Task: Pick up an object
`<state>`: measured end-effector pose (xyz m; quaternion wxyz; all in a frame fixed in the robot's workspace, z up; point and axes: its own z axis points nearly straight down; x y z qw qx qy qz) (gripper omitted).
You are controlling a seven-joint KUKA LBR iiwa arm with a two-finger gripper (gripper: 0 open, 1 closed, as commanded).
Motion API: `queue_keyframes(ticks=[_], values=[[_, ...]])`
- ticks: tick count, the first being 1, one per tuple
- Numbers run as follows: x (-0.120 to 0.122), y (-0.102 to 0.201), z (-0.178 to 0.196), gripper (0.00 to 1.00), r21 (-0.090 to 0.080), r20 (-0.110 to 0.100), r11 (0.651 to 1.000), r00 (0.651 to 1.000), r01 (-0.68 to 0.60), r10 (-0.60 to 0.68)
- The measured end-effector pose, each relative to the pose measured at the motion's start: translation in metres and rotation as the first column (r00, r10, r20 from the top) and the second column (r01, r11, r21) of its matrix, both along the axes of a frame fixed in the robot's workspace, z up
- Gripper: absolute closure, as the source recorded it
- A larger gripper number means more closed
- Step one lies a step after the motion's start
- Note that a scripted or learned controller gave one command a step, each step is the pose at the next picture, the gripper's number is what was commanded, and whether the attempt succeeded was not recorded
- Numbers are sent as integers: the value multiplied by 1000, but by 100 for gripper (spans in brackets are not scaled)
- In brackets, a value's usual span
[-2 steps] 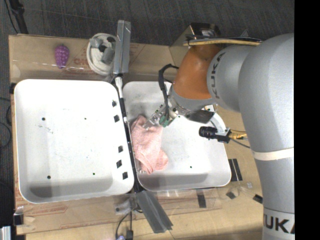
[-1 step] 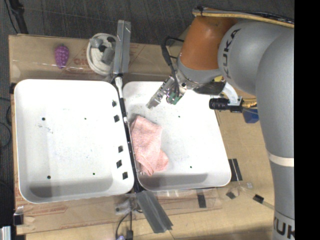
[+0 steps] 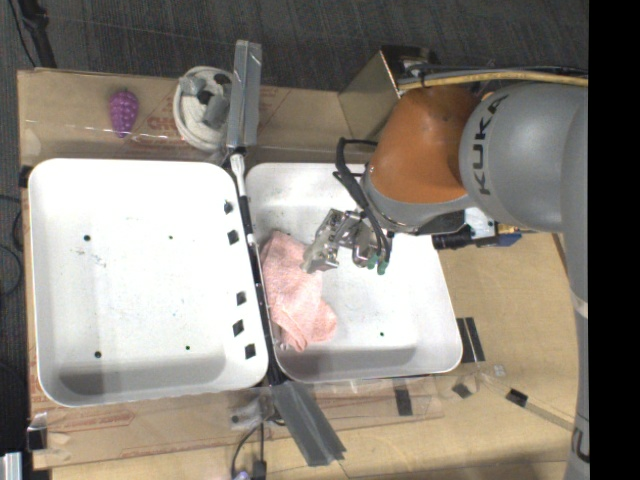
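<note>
Softness and lightness are expected of the crumpled pink cloth (image 3: 298, 293), best pinched at a raised fold; the gripper (image 3: 345, 246) state cannot be told.

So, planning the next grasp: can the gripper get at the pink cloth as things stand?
Probably yes: the gripper hangs beside the pink cloth in the right bin, with nothing lying over the cloth.

Two white bins are counted: left bin (image 3: 130, 278), right bin (image 3: 420, 328). One pink cloth (image 3: 298, 293), one purple object (image 3: 123, 111), one white coil (image 3: 203, 103), one gripper (image 3: 345, 243) are noted.
</note>
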<state>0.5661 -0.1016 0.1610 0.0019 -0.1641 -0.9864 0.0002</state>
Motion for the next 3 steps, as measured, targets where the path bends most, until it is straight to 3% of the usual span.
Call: queue_keyframes(ticks=[1, 2, 3], values=[[0, 0, 0, 0, 0, 0, 1000, 1000, 0, 0], [51, -26, -68, 0, 0, 6, 993, 993, 118, -118], [69, 0, -67, 0, -1, 7, 902, 902, 431, -431]])
